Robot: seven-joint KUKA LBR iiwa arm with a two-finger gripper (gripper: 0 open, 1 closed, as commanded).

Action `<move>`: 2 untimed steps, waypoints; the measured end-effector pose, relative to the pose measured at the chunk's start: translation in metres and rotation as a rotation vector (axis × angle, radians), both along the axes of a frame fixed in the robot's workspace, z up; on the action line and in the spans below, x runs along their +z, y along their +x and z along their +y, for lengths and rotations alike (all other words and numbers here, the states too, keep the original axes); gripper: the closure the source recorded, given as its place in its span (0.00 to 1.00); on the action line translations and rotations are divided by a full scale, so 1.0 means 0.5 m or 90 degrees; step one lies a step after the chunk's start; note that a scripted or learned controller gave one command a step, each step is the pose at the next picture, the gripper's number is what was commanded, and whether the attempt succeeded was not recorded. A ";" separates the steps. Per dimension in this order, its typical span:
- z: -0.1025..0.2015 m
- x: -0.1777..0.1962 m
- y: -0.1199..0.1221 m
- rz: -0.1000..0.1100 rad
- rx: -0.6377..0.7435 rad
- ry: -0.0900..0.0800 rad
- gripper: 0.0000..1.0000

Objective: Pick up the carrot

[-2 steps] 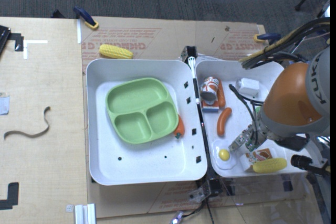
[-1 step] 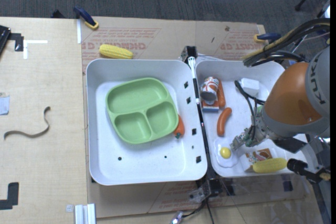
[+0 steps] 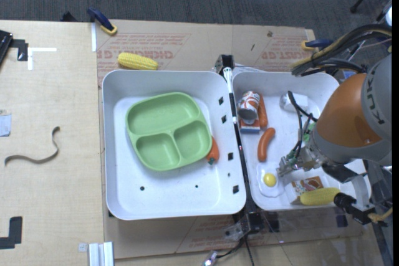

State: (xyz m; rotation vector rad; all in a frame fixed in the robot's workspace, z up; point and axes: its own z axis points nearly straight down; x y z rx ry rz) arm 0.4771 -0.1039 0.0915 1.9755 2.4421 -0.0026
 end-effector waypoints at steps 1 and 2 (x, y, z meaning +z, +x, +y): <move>0.000 -0.001 0.000 0.000 0.000 0.000 0.00; -0.001 0.017 0.000 0.002 0.001 0.000 1.00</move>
